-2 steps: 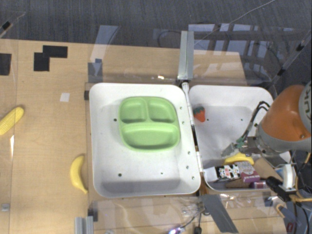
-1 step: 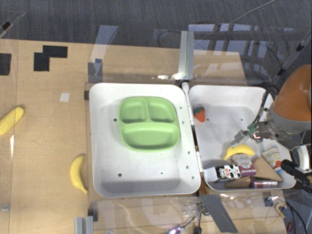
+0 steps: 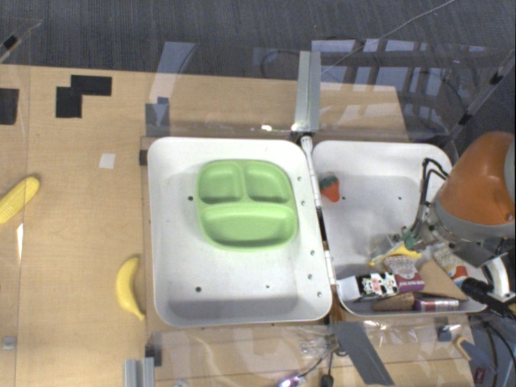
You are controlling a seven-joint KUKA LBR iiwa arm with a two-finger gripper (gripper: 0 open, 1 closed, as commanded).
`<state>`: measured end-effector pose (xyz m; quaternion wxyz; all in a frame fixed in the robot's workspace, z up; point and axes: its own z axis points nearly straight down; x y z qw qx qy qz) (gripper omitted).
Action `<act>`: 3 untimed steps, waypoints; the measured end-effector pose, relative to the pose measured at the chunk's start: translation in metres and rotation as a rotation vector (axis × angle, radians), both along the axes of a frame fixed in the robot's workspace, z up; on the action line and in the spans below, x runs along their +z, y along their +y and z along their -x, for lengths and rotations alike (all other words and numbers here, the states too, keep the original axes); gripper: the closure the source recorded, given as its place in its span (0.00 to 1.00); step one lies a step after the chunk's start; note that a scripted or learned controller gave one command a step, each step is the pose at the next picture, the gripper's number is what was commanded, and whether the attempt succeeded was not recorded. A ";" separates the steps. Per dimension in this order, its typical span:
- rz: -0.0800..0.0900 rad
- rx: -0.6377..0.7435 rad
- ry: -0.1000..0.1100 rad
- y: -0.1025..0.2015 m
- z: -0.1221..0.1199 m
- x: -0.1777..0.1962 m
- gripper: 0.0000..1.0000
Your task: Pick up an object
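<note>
The left bin (image 3: 161, 240) holds a green tray (image 3: 245, 203), the right bin (image 3: 367, 164) a strawberry (image 3: 330, 188) near its left wall and a pile of packets (image 3: 399, 274) at its near edge, over which the arm (image 3: 482, 190) hangs, gripper (image 3: 413, 239) state untellable.

Gripper (image 3: 418, 239) — fingers lost among clutter (image 3: 399, 276)

Robotics lab, clear guard panels (image 3: 379, 79), grey carpet (image 3: 242, 6), wooden bench (image 3: 72, 216)
</note>
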<state>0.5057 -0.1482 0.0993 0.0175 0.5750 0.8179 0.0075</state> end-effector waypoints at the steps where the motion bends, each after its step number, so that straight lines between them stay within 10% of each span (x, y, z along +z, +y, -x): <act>1: 0.000 -0.001 -0.006 0.000 -0.002 0.011 1.00; 2: -0.009 -0.170 0.022 0.020 -0.043 -0.009 1.00; 3: -0.008 -0.171 0.019 0.019 -0.043 -0.009 0.00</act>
